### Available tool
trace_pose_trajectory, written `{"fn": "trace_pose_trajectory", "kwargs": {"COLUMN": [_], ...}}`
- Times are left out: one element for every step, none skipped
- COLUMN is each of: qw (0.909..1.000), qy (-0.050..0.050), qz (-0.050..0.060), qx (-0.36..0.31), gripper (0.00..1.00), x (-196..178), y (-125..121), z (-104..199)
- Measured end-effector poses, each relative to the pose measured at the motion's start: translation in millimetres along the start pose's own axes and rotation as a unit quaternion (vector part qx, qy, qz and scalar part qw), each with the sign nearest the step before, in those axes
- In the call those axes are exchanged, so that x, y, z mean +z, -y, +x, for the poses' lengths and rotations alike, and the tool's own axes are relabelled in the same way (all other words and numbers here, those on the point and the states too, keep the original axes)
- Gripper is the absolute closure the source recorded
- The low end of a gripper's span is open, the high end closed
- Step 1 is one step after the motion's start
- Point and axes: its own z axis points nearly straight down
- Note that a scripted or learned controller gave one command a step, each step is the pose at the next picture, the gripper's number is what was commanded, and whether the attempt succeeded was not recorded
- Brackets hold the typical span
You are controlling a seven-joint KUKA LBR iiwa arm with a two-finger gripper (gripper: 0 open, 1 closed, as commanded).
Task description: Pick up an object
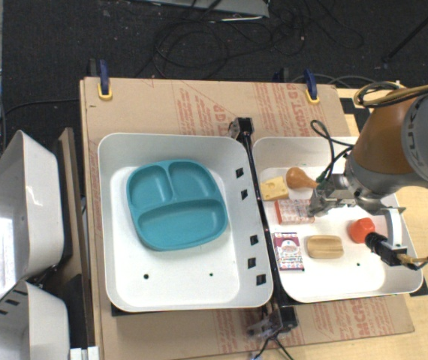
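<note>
My gripper [317, 203] hangs low in the right bin [349, 287], at the right edge of a red and white card [293, 212]. Just behind it lie a brown drumstick-shaped piece [299, 177] and a yellow cheese wedge [274, 188]. In front of it sit a tan bread-like block [324, 247] and a small red and white packet [287, 250]. To its right rests an orange-red piece [361, 229]. The arm's wrist hides part of the bin's back right.
The left bin [124, 276] holds a teal divided plate [176, 204]. A black divider [256, 201] with clips runs between the bins. Both bins rest on a cardboard sheet [199, 103]. White containers [19, 201] stand off the bench at far left.
</note>
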Motion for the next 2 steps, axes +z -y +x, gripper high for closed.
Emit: {"fn": "trace_pose_trajectory", "kwargs": {"qw": [1.0000, 1.0000], "qy": [0.002, 0.001], "qz": [0.003, 0.003], "qx": [-0.001, -0.002], "gripper": [1.00, 1.00], "x": [-62, -99], "y": [1, 0], "z": [-6, -6]}}
